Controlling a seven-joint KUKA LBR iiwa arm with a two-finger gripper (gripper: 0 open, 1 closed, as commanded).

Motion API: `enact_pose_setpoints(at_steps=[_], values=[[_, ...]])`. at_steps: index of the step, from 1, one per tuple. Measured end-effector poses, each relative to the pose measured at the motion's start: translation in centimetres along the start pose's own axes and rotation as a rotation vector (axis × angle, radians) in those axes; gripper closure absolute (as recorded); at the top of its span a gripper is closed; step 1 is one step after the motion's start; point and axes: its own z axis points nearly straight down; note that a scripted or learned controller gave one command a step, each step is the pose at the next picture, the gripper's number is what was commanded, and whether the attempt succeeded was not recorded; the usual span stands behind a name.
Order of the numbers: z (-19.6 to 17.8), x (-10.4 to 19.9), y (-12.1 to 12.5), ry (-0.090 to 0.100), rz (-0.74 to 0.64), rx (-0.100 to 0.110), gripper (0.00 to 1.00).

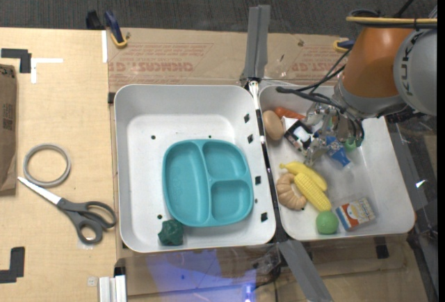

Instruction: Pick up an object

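Note:
The arm reaches into the right bin (396,175) from the right, and my gripper (317,142) hangs low over the bin's upper middle. Just right of it lie a small blue object (340,156) and a green piece (352,144). A tan egg-shaped item (273,126) and an orange item (288,113) lie to its left. In front of it are a yellow corn cob (311,186), a tan pastry-like item (289,194), a green ball (327,223) and a small carton (356,213). I see nothing clearly held.
The left bin (139,120) holds a teal divided plate (207,182) and a dark green lump (171,232) at its front edge. On the bench to the left lie scissors (73,209) and a tape roll (46,163). A grey divider post (256,43) stands behind the bins.

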Motion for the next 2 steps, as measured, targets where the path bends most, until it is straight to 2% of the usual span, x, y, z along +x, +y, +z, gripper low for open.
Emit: enact_pose_setpoints(at_steps=[1,2], values=[[0.1,3.6,-6.1,0.005,0.083,0.0,0.0],[-0.9,3.4,-6.0,0.0,0.08,0.001,1.0]])
